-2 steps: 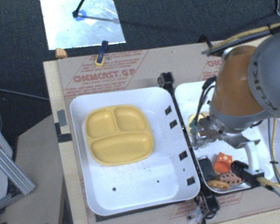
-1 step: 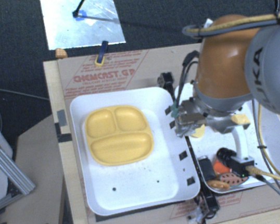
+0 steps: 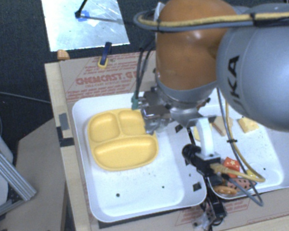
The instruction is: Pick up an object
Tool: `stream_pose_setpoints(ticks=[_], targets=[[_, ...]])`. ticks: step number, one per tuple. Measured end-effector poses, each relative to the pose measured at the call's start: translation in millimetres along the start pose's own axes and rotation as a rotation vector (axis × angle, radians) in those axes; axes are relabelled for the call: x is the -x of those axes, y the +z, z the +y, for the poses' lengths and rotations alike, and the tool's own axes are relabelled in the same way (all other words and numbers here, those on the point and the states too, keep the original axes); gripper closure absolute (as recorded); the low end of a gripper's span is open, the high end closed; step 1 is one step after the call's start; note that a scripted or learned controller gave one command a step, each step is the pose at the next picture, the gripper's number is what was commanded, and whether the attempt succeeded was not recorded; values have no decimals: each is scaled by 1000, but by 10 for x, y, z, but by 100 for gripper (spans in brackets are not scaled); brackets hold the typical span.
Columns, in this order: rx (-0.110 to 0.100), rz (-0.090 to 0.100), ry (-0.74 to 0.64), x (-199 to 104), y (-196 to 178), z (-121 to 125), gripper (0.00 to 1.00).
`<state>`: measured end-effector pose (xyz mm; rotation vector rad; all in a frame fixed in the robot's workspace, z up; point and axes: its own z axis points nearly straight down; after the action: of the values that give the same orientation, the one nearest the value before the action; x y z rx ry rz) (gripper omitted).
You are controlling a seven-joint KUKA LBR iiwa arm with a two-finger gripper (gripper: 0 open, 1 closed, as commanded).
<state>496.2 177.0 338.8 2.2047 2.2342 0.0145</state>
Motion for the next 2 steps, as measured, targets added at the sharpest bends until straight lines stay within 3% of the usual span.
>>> stream_pose_setpoints(ticks=[1,2], targets=[[-5,-5,16,378,44,306,100],[5,2,3,-201,-1053,375,100]])
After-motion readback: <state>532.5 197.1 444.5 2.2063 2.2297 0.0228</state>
